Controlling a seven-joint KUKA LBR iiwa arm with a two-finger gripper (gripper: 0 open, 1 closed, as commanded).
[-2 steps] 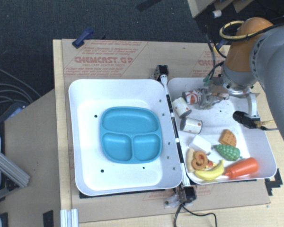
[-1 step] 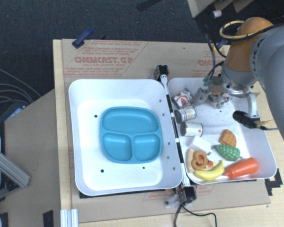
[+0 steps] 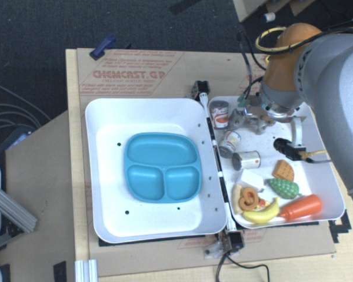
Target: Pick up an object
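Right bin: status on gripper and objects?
Gripper low over right bin, far end, by the cans; nothing seen held. Banana, carrot, waffle untouched at near end. Blue tray in left bin.

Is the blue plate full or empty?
Empty. The blue plate in the left bin shows bare blue in all three compartments; the toy food lies in the right bin.

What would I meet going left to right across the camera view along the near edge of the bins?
Blue divided tray in the left bin → pretzel-like toy → banana → carrot, the last three in the right bin.
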